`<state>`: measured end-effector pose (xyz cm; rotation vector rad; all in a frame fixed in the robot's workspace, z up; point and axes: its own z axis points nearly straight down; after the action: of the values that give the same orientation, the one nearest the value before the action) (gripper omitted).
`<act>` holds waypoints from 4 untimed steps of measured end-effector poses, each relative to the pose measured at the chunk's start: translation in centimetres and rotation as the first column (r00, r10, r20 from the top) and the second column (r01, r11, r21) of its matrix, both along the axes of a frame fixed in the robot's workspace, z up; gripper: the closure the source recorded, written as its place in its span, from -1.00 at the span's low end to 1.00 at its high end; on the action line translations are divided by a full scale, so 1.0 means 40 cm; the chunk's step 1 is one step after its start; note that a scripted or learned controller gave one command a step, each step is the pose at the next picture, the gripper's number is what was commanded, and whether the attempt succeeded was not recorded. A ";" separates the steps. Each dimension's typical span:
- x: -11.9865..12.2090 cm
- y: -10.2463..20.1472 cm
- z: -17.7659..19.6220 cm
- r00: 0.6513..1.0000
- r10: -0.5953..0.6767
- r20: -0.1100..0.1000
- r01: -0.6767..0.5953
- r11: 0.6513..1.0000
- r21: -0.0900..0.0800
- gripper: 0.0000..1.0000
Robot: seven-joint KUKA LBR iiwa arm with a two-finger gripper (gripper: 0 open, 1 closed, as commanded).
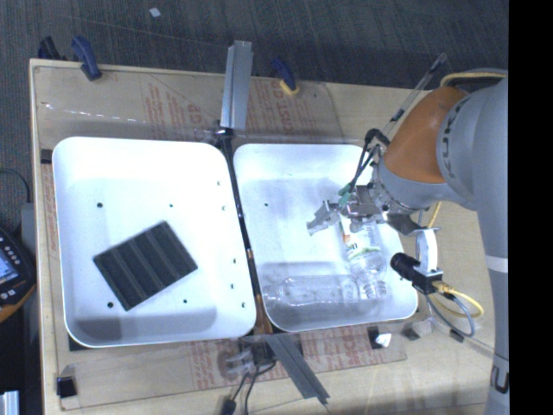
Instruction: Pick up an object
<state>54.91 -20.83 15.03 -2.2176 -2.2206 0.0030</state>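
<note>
My gripper [325,217] hangs over the middle of the right bin [285,171], at the end of the grey arm with the orange band [423,141]. Just to its lower right a clear plastic bottle [363,258] with a label lies lengthwise toward the bin's near right corner. A second clear bottle [311,290] lies crosswise along the near wall. The gripper sits close to the upper end of the first bottle; whether it touches it is unclear. A black ridged rectangular pad [145,264] lies flat in the left bin [130,158].
A metal divider bar [236,85] stands between the bins at the back, and another bracket [289,366] at the front. Blue clamps [85,57] hold the bench's far edge. Cables [454,305] loop beside the right bin.
</note>
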 end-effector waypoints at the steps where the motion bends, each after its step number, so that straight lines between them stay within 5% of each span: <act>1: 0.000 0.000 0.000 1.000 0.000 0.000 0.000 1.000 0.000 -1.00; 4: 0.000 0.000 0.000 1.000 0.000 0.000 0.000 1.000 0.000 -1.00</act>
<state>54.91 -20.84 15.03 -2.2176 -2.2205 0.0031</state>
